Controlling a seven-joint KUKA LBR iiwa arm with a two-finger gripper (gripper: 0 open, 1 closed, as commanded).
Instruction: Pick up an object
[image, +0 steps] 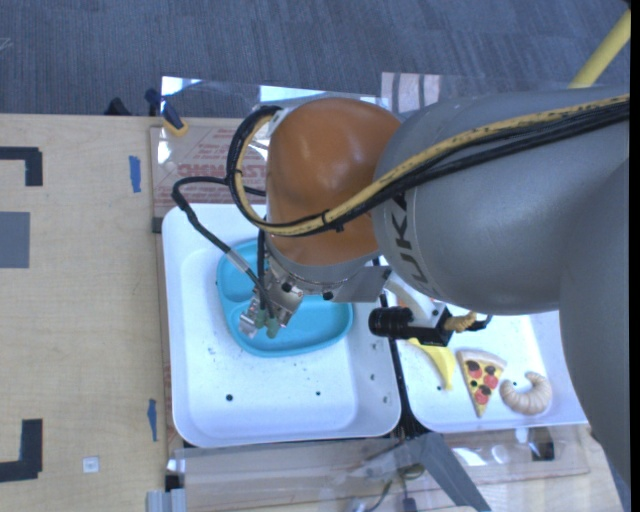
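Gripper (266, 318) sits low in the left bin (200, 400), centre-left of frame, its tip down on or just over the blue dish (310, 330); can't tell if it's released or clenched, and nothing can be seen gripped. The blue dish is the likely target: a shallow, rounded, light-blue plastic piece, glossy, lying flat on the bin floor in the bin's upper-middle part, its top half hidden under the orange wrist band (320, 180) and the grey arm (500, 200). Judging by looks: light, stiff, smooth and probably slippery, not fragile. Best hold is likely a pinch across the raised rim on its lower-left edge, right where the tip is now; a flat top-down grab on the inside would probably slide off. Black cables (205, 225) loop from the wrist over the bin's upper left. Small dark specks dot the bin floor below the dish. Right bin (560, 400), lower right of frame, holds a yellow banana-like toy (438, 362), a toy pizza slice (482, 378) just beside it, and a pale shrimp-like toy (528, 392) near the slice, all well apart from the gripper. Wooden bench (80, 300) fills the left of frame.
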